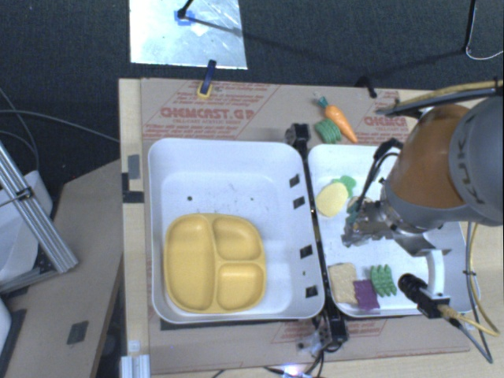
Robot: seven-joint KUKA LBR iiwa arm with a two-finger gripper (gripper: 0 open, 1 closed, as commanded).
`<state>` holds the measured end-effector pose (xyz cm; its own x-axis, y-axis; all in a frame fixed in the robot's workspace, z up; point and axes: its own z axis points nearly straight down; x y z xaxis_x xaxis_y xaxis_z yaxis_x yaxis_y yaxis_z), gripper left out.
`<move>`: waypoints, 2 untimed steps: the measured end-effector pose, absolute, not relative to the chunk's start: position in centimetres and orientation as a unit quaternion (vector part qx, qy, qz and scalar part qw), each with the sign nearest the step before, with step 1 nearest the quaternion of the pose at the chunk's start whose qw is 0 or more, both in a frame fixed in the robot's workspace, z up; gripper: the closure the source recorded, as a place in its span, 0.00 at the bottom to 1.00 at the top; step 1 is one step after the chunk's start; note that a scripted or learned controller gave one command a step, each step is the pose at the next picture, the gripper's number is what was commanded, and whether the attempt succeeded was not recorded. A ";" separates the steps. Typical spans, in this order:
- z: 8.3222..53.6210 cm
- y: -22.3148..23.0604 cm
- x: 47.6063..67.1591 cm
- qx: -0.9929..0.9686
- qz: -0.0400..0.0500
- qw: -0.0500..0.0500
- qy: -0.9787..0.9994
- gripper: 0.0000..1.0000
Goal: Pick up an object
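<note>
pincer (358, 231) low over right bin (335, 157), can't tell released or clenched | yellow toy (331, 199) just up-left of it | tan piece (342, 280), purple piece (366, 294), green piece (383, 280) at near edge | yellow tray (214, 261) in left bin (181, 156)

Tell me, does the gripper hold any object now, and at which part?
It cannot be told. The gripper sits low in the right bin, just below the yellow toy, with nothing visibly in it.
</note>
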<state>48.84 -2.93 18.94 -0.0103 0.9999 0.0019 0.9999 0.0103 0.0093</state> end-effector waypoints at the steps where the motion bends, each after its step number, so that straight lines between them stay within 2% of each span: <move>1: 33.3 -4.0 48.9 0.705 0.007 0.007 0.709 1.00; 2: 48.7 -12.9 48.7 0.709 0.005 0.011 0.705 1.00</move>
